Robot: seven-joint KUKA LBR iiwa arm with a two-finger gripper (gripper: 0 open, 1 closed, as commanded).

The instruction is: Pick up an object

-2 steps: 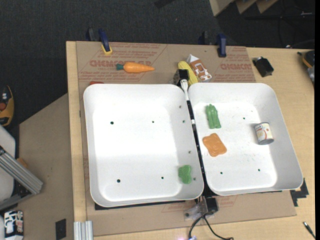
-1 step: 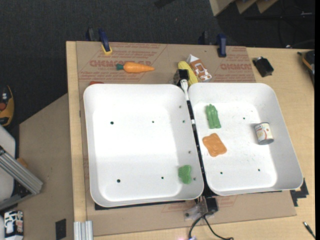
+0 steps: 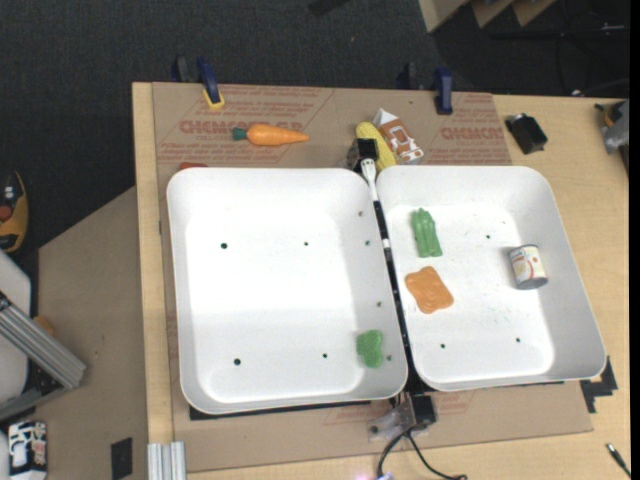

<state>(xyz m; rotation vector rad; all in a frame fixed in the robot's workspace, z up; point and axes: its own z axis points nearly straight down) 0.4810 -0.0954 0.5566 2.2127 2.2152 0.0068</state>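
Nearest us, a small green lump (image 3: 370, 348) sits in the left bin's (image 3: 270, 288) front corner, its shape too blurred to name. Across the divide, the right bin (image 3: 480, 333) holds a flat orange piece (image 3: 429, 290), a green piece (image 3: 426, 233) just behind it, and a small can (image 3: 526, 266) lying well apart, its label unreadable. Behind the bins, a carrot (image 3: 270, 136) rests on the surface (image 3: 320, 108); a banana (image 3: 368, 138) and a packet (image 3: 400, 140) overlap. We cannot tell the claw's state.
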